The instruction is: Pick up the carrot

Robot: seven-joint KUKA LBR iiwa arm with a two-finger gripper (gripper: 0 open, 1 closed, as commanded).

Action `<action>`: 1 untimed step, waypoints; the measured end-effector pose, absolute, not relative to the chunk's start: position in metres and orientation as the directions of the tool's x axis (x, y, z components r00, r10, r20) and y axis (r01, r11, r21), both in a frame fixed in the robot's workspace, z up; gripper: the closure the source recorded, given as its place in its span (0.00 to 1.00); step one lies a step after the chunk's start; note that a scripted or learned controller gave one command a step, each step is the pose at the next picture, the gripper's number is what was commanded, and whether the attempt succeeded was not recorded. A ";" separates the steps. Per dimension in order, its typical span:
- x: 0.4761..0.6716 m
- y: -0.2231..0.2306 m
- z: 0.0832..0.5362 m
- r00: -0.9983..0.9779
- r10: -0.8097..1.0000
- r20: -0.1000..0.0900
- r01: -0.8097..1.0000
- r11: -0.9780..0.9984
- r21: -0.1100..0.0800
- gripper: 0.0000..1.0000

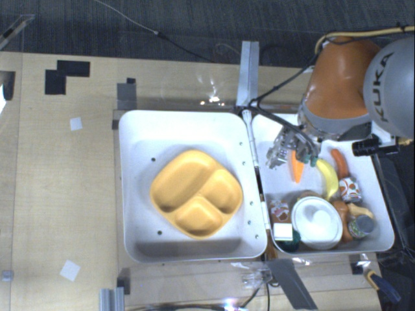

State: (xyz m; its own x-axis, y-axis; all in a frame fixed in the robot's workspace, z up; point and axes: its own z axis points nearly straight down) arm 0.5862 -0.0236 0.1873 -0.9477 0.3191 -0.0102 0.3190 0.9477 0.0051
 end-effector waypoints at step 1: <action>0.547 -0.030 0.185 -0.835 0.550 -0.005 0.550 0.835 0.004 1.00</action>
State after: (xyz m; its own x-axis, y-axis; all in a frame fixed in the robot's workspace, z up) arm 0.5472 -0.0301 0.1853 -0.8351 0.5500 -0.0046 0.5500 0.8352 0.0036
